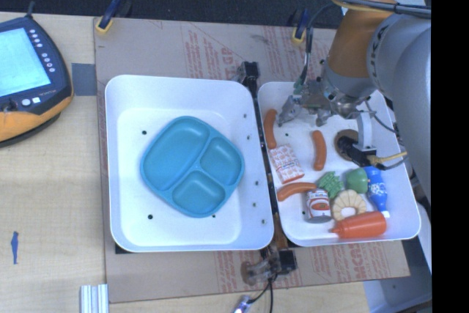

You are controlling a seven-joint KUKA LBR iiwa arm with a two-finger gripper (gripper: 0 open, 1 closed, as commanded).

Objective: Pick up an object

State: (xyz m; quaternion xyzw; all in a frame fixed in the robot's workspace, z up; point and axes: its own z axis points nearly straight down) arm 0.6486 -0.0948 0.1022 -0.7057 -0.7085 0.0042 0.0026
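My gripper (pixel 303 112) hangs over the far end of the right bin (pixel 407 229), open, with nothing between its fingers. One finger (pixel 285 113) stands just right of a reddish sausage (pixel 270 127) by the bin's left wall. A second sausage (pixel 318 149) lies just below the gripper. Nearer the front lie a red-and-white packet (pixel 286 163), a third sausage (pixel 295 190), a small can (pixel 317 205), a green broccoli piece (pixel 330 182), a green pepper (pixel 357 179), a blue bottle (pixel 377 188), a pale corn cob (pixel 348 203) and a red bottle (pixel 360 226).
The left bin (pixel 124 227) holds a blue divided plate (pixel 192 166). A control tablet with an orange edge (pixel 26 77) lies on the bench at the far left. Clamps (pixel 108 15) pin the brown board at its far edge.
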